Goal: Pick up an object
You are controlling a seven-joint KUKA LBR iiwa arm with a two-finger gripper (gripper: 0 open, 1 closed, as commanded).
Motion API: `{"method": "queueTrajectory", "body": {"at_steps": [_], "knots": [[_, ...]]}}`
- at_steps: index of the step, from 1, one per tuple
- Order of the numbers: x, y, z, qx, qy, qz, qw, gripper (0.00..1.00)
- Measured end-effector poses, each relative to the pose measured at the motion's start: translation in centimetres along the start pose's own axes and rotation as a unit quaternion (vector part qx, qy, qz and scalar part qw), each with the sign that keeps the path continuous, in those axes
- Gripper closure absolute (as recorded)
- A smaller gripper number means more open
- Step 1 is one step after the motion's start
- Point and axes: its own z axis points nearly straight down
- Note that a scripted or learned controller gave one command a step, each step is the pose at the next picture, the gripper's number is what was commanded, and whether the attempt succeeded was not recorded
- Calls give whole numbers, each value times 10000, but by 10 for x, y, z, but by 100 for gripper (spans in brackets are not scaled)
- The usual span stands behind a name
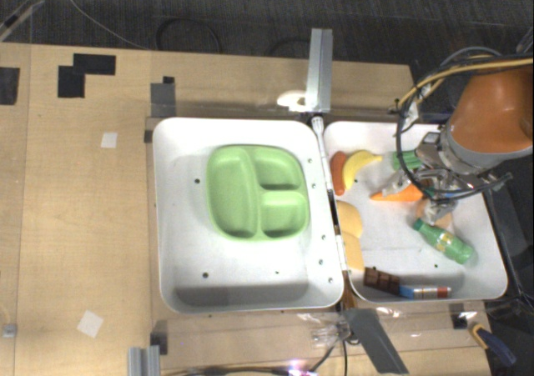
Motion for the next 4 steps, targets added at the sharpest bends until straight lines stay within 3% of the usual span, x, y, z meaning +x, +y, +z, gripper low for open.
{"method": "queueTrajectory", "body": {"at_steps": [1, 2, 3, 4], "knots": [[30, 1, 18, -77, 37, -120, 9999, 0], [-57, 2, 21, -105, 5, -1366, 9906, 0], [-59, -6, 21, -107, 18, -1384, 9903, 0], [-64, 24, 19, -97, 22, -659, 9978, 0]]}}
